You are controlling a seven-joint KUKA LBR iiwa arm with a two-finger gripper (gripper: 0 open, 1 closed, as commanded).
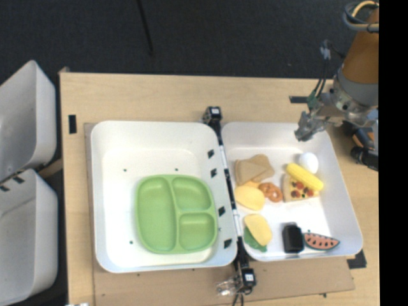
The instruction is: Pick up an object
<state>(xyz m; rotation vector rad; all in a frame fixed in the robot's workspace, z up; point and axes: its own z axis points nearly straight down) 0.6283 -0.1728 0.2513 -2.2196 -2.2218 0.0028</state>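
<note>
Objects: a cluster of toy foods in the right bin (341, 190), all below and left of the tool, none touching it.
White egg (308, 162): nearest the tool, just below it, touching the yellow corn (304, 176).
Pizza slice (297, 189): under the corn's lower edge.
Pretzel (271, 192): left of the pizza, between it and the yellow lemon piece (249, 197).
Brown bread (254, 168): above the lemon piece, well left of the tool.
Near-edge row: yellow-green taco (257, 229), black block (292, 238), watermelon slice (320, 241), farthest from the tool.
Tool (305, 130): over the right bin's far edge, nothing seen in it; spread of fingers: cannot tell.
Arm (358, 62): grey with orange band, up and right of the tool.
Left bin (115, 152): well left of the tool, holds a green divided tray (174, 212).
Surface (146, 94): tan, carries both bins.
</note>
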